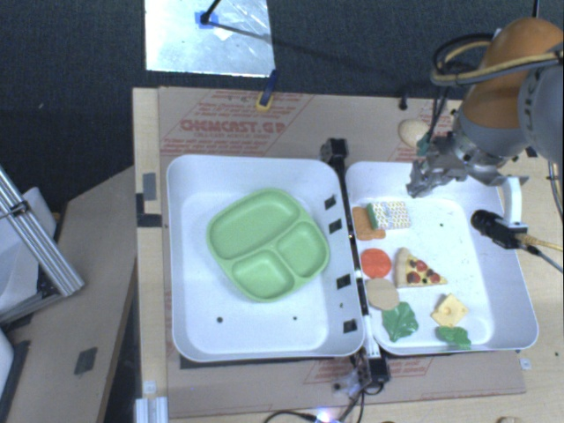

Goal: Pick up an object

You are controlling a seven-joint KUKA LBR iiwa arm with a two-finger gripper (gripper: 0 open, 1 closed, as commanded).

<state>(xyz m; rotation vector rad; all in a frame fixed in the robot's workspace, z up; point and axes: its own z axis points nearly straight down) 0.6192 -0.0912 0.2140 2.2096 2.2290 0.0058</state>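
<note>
Overhead view of the worktop, read left to right. The left shallow white plastic bin carries a light green three-compartment plastic tray. The right shallow white plastic bin carries the candidate objects, all toy food: an orange rectangular piece touching a white speckled block, a red round slice, a triangular pizza slice, a tan disc, a green leafy piece, a yellow cheese wedge and a second green leaf. The grey end effector hangs above the bin's far edge, just beyond the speckled block; whether it is released or clenched cannot be told. Every object rests on the bin floor, so judged from this, descent, grasp and lift all remain.
</note>
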